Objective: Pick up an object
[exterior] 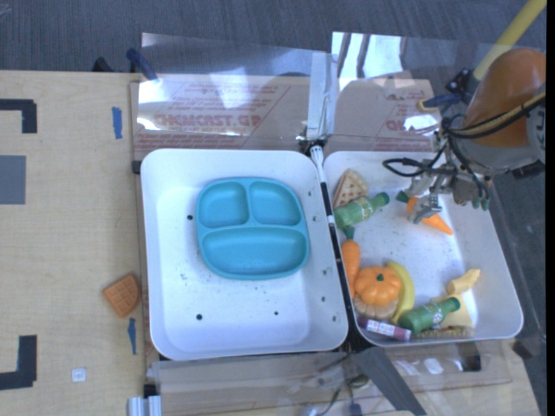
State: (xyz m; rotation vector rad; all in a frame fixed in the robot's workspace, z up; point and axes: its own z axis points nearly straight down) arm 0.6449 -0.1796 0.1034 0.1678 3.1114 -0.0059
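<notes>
Your hand [427,204] hangs over the right bin's [503,258] upper part, just above a small orange carrot [439,224]; whether its fingers grip anything cannot be told. Below lie a pumpkin [379,287], banana [404,286] and green bottle [360,210]. The left bin [165,258] holds a blue divided plate [252,228].

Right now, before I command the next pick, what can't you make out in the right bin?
- Gripper: blurred and small in the camera view; open or shut is unclear.
- Orange carrot piece: touching the gripper or lying on the bin floor, cannot tell.
- Items under the green bottle by the right bin's front wall: overlapped, too small to identify.
- Arm: cut off by the right edge.
</notes>
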